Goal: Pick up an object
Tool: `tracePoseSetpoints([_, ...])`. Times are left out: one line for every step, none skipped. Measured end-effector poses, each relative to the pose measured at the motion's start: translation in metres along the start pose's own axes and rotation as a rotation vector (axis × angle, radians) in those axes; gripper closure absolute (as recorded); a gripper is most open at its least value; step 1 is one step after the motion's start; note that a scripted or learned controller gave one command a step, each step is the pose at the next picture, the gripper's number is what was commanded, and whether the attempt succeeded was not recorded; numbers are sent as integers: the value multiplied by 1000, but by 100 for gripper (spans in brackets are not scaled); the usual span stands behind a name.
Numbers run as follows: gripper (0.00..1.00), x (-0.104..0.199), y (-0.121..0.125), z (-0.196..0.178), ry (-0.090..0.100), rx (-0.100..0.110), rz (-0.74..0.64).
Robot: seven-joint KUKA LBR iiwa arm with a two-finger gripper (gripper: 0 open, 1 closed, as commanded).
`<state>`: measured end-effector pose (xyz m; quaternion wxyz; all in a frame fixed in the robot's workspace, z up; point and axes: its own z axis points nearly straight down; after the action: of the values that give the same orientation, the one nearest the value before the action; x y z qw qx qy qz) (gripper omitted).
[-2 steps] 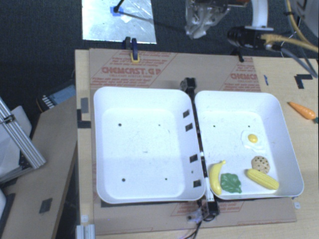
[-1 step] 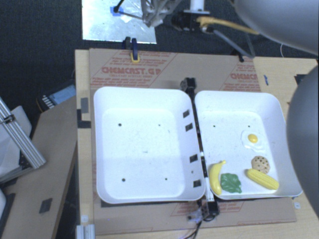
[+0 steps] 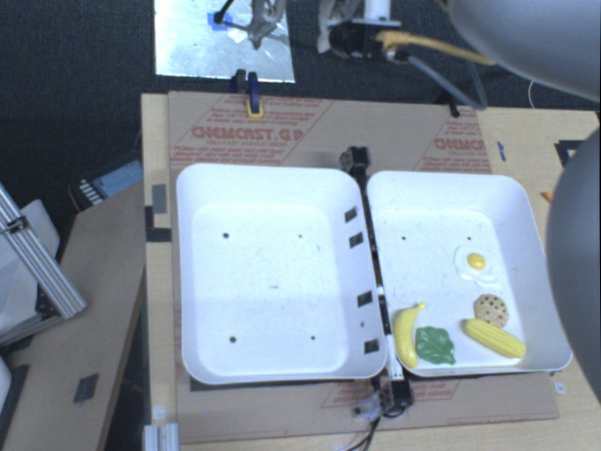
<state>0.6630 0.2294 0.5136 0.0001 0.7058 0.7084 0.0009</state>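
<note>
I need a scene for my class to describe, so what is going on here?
A robot arm hangs high over two white bins, handling nothing. The right bin holds toy food near its front: a banana, a green leaf, corn, a cookie and a fried egg. Nothing has been picked up yet.
</note>
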Motion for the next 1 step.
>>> tracePoseSetpoints([0,6,-70,-24,2,0,-4])
